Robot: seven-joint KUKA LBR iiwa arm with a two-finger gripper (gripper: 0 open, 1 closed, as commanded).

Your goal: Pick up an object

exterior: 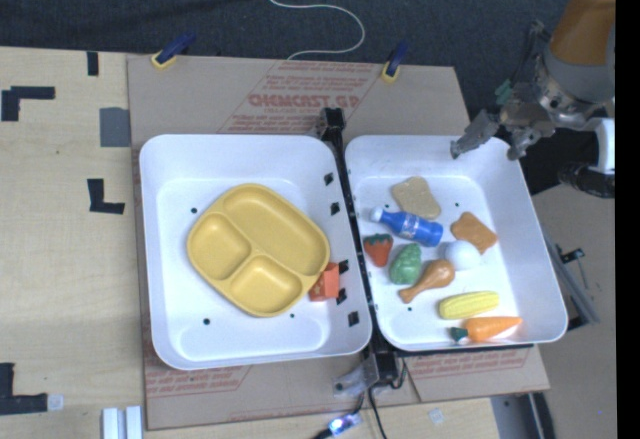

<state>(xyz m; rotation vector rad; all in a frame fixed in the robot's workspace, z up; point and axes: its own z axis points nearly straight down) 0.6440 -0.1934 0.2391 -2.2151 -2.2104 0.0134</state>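
The right bin [520,189] holds several toy foods: a tan bread slice [415,196], a blue bottle [409,225], an orange wedge [473,231], a white egg [465,254], a strawberry [377,249], a green vegetable [405,264], a drumstick [429,279], a corn cob [468,304] and a carrot [487,328]. My gripper [492,136] hangs above the far right rim of that bin, open, its two fingers spread apart with nothing between them. It is well clear of all the toys.
The left bin [165,227] carries a yellow divided plate [257,248] and a small orange piece [324,283] by its right wall. Cardboard [290,97] lies under both bins. A white cable [320,12] loops at the back.
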